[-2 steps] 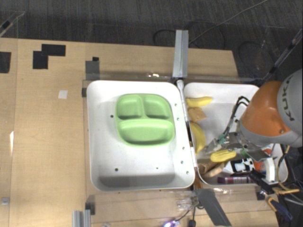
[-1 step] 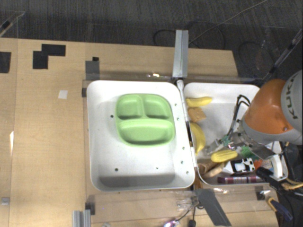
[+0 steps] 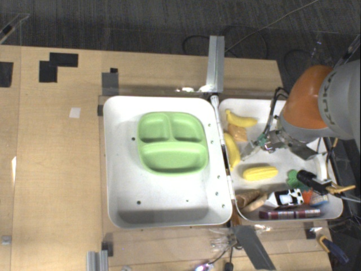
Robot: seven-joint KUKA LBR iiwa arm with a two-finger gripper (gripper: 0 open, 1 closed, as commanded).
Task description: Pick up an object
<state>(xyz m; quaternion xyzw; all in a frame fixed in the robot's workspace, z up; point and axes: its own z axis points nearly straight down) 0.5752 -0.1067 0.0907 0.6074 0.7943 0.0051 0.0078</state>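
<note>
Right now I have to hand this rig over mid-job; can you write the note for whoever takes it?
Pincer: low in the right bin, among the items; nothing seen between its fingers, open or shut unclear.
Things: bananas at the bin's left and far side, yellow piece just below the pincer, marker and small toys along the near edge. Green divided plate sits in the left bin.
Done: arm is over the right bin.
Left: grasp and lift an object.

Wooden bench [image 3: 51, 168] fills most of the view, with black tape marks [image 3: 56, 65] at 10 o'clock. Dark grey carpet [image 3: 141, 13] runs along 12 o'clock, black cables [image 3: 265, 30] across it toward 1 o'clock. Metal post [image 3: 215, 64] stands upright near centre-top. Even indoor light.
</note>
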